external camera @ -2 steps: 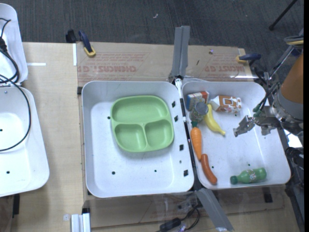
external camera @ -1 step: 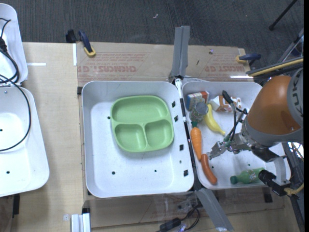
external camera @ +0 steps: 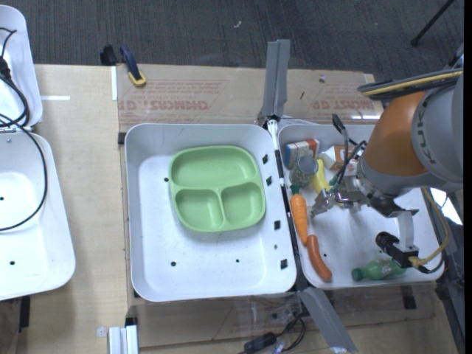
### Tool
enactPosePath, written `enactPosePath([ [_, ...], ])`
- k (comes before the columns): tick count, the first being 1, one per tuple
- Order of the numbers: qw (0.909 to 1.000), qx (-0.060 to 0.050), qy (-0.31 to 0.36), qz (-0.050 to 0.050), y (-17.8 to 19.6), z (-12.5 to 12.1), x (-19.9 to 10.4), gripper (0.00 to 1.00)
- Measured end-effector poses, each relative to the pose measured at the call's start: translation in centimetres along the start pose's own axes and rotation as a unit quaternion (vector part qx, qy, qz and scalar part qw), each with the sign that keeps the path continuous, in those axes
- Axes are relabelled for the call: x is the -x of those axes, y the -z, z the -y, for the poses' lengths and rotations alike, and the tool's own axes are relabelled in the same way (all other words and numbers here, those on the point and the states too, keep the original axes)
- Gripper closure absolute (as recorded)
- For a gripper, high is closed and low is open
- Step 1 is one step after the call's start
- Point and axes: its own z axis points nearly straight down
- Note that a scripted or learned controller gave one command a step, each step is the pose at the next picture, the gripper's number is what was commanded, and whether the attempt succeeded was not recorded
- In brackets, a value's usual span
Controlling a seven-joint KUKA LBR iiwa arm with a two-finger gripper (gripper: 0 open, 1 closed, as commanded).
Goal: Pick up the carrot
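Note:
The carrot (external camera: 299,217) is orange and tapered. It lies lengthwise along the left wall of the right bin (external camera: 354,231), with its thick end toward the back. My gripper (external camera: 325,200) hangs low over that bin, just right of the carrot's upper half and a small gap away from it. Nothing shows held in it. The grey arm with its orange band (external camera: 394,142) reaches in from the right above the bin.
A red-orange sausage-like piece (external camera: 318,259) lies just in front of the carrot. A green bottle (external camera: 377,271) rests at the bin's front right. A can (external camera: 306,169), a small box (external camera: 299,152) and a yellow item (external camera: 321,177) crowd the back left. A green divided plate (external camera: 217,187) sits in the left bin (external camera: 147,234).

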Motion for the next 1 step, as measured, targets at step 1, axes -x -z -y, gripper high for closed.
enactPosePath([
  [1, 1.0, -0.001, -0.002, 0.0, 0.85, 0.04, 0.11, 1.0],
])
